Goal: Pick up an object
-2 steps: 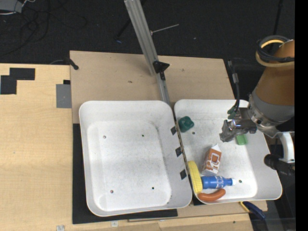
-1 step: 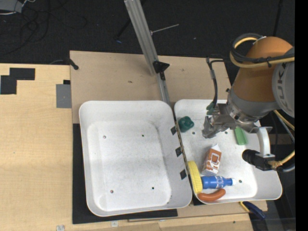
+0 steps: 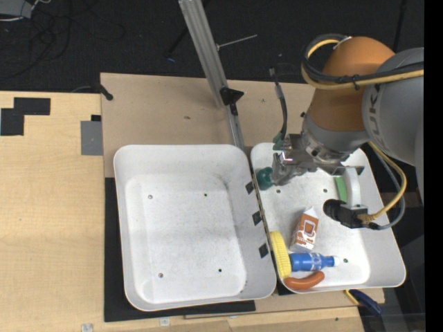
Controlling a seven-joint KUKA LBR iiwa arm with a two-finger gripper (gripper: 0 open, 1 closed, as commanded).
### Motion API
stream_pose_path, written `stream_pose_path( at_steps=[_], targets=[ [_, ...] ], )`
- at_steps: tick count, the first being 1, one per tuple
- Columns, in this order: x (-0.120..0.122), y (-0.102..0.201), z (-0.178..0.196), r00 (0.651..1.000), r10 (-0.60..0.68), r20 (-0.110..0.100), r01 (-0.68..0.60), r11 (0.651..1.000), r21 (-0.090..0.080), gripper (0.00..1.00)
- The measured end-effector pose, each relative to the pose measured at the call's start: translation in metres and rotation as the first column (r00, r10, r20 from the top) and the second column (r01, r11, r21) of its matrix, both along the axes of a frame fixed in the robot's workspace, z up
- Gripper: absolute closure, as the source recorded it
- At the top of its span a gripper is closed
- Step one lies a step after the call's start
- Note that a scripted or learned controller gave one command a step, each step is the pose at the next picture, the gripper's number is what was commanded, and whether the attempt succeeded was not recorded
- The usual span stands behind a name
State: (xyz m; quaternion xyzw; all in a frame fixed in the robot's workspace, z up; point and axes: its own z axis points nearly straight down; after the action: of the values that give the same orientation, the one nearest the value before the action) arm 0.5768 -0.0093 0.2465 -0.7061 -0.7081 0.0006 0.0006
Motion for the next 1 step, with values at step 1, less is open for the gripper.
stream_pose_path(
  at_steps=[1],
  targets=[
    [0.0191, 0.0489, 0.0054, 1.0, 0.001, 0.0, -0.001, 1.0, 0.001, 1.0]
  ],
)
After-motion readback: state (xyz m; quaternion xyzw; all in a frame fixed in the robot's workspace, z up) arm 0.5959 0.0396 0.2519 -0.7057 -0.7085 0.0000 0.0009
